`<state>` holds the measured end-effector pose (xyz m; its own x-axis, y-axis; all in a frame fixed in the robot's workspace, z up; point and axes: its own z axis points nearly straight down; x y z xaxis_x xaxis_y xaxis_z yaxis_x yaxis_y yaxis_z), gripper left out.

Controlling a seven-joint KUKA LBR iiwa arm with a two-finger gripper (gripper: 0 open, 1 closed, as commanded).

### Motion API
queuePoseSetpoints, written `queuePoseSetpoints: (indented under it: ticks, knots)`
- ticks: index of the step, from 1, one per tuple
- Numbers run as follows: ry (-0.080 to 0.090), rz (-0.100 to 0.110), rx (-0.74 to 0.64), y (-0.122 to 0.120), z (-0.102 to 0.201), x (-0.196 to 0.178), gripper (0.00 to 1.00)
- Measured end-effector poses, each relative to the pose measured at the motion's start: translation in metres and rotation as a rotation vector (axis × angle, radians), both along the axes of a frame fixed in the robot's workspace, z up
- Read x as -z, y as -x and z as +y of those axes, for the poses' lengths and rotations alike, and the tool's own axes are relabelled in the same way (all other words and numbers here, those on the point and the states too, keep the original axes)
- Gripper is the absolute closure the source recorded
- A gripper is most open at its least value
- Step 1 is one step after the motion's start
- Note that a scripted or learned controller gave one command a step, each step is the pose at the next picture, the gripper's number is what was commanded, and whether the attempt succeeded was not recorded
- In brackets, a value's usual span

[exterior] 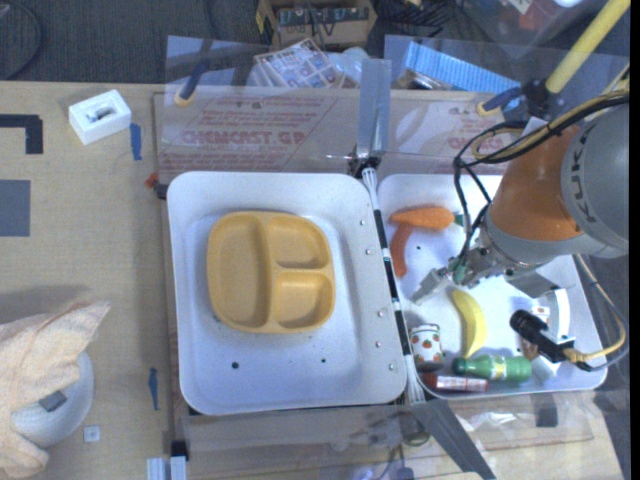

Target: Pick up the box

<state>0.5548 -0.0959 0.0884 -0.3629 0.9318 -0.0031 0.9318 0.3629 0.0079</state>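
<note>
A small white container with red marks (pixel 427 343), the most box-like item here, stands at the front left of the right bin (pixel 585 373). My gripper (pixel 446 276) hangs over the middle of that bin, a short way behind the container and apart from it. It sits just left of the top of a yellow banana (pixel 470 320) and below an orange carrot (pixel 424 217). Nothing shows in its grasp.
A green bottle (pixel 495 368) and a thin red item (pixel 446 382) lie along the right bin's front wall. A second orange piece (pixel 398 251) rests by its left wall. The left bin (pixel 190 298) holds a yellow divided plate (pixel 270 271).
</note>
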Motion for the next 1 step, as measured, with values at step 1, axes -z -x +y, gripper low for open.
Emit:
queuePoseSetpoints:
  ticks: [1]
  knots:
    - [0.001,0.000,0.095,-0.0420,-0.0093,0.0002,0.00]
